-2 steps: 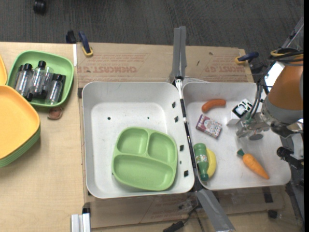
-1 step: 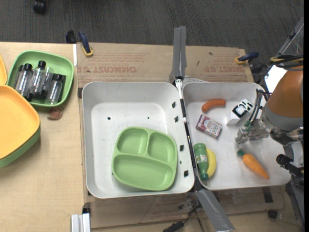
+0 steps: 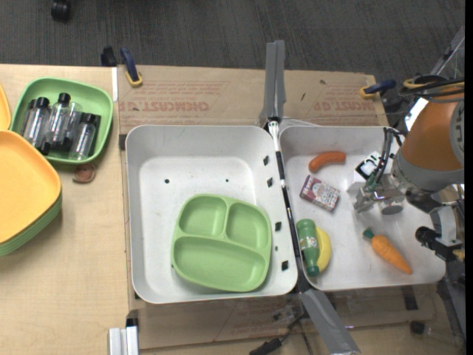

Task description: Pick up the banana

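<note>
1. Fingers of the gripper [image 3: 377,200]: how far apart they stand cannot be told from the camera view, since the tips blur into the metal of the wrist; nothing shows between them.
2. Where the target lies: the banana [image 3: 322,248] rests in the right bin [image 3: 347,278], near its front left corner, touching a green bottle [image 3: 306,247] that lies along the divider side.
3. Step in hand, as I judge it: the approach. The gripper hangs over the right half of the right bin, well apart from the banana, so the pick is not yet made.
4. What the next move calls for: travel toward the bin's front left, then a descent onto the banana's exposed right flank (the bottle blocks the other side).
5. Obstacles on the way: a pink carton [image 3: 320,194] and an orange sausage [image 3: 327,160] lie behind the path, and a carrot [image 3: 388,251] lies just in front of the gripper; the floor between carrot and banana is bare.
6. Edges: the banana sits near the front wall and the divider, so a finger has little room there.
7. Left bin [image 3: 148,220]: it holds a green divided plate [image 3: 222,242], apart from the job.
</note>
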`<state>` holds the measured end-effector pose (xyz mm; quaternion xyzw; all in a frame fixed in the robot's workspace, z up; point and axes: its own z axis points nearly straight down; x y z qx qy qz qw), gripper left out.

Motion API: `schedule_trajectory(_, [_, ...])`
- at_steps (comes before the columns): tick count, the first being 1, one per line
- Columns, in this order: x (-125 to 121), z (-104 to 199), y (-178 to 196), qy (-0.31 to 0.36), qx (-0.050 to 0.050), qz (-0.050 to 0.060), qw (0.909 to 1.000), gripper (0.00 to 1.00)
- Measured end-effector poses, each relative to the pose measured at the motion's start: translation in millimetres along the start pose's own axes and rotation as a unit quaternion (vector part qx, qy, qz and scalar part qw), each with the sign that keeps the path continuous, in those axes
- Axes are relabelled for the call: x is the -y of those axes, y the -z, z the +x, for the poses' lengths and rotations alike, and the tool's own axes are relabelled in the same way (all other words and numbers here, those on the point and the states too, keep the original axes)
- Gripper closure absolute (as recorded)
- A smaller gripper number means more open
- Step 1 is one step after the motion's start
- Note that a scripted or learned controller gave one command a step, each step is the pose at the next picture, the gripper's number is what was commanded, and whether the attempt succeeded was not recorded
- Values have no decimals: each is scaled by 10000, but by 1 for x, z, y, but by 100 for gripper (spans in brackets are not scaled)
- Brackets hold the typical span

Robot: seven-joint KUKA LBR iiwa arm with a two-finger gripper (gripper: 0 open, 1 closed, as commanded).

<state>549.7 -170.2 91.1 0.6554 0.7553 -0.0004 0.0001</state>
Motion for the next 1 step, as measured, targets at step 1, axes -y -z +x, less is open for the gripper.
schedule_trajectory(1, [6,11,0,66,-5,10,10000,100])
